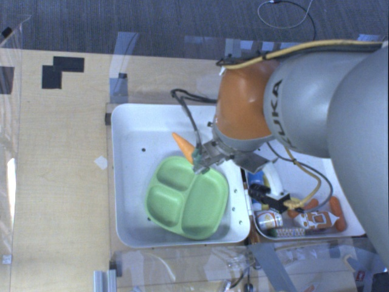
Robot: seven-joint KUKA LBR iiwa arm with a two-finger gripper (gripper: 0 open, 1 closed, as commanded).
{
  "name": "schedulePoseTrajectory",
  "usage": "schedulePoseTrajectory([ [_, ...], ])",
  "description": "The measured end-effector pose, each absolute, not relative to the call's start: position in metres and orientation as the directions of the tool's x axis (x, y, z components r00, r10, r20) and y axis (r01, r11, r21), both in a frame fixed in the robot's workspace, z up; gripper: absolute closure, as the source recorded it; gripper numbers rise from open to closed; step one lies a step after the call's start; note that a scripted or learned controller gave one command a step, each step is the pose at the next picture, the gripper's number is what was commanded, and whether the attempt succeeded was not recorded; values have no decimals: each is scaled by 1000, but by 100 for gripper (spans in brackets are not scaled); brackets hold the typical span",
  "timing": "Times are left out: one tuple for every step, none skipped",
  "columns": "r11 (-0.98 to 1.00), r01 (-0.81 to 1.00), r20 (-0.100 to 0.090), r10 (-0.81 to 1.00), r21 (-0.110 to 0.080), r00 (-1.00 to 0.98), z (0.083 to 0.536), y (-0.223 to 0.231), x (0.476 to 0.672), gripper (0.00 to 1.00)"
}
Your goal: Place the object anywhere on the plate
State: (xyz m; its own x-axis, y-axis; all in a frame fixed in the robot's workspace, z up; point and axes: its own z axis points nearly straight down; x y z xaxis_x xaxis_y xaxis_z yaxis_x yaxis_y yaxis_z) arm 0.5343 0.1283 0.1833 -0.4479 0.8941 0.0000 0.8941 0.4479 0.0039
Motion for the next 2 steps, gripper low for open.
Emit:
schedulePoseTrajectory([
  [438,899,-1,899,7,-438,220,134,527,100],
  [438,899,-1,899,7,-438,220,133,527,0],
])
